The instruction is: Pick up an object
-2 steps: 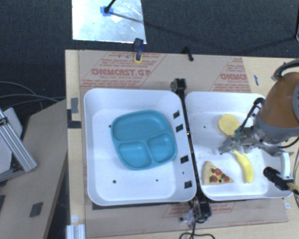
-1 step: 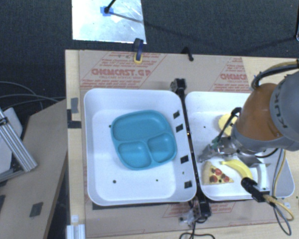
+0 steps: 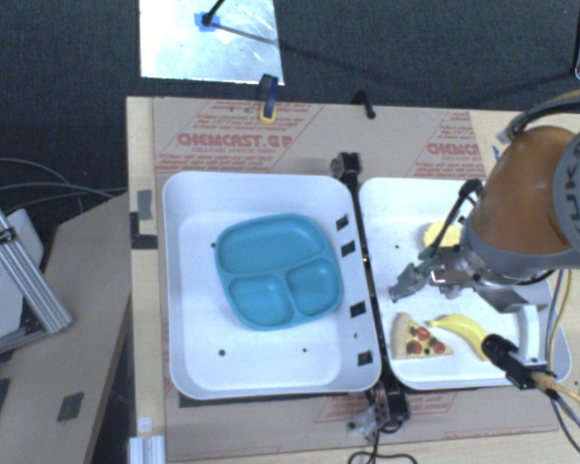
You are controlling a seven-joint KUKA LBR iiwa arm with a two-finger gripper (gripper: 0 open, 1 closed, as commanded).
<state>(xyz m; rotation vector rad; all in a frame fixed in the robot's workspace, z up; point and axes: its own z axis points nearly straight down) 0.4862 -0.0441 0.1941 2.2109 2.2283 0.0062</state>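
Camera view shows the tool (image 3: 407, 284) low over the right white bin (image 3: 391, 211), by its inner wall; whether it is apart or together cannot be told. The flat triangular pizza-slice toy (image 3: 418, 337) lies just nearward of it, the curved yellow plastic banana (image 3: 462, 331) alongside, both near the bin's front edge.

Dark carpet floor (image 3: 58, 66); silver sheet (image 3: 213, 27) beyond bench.
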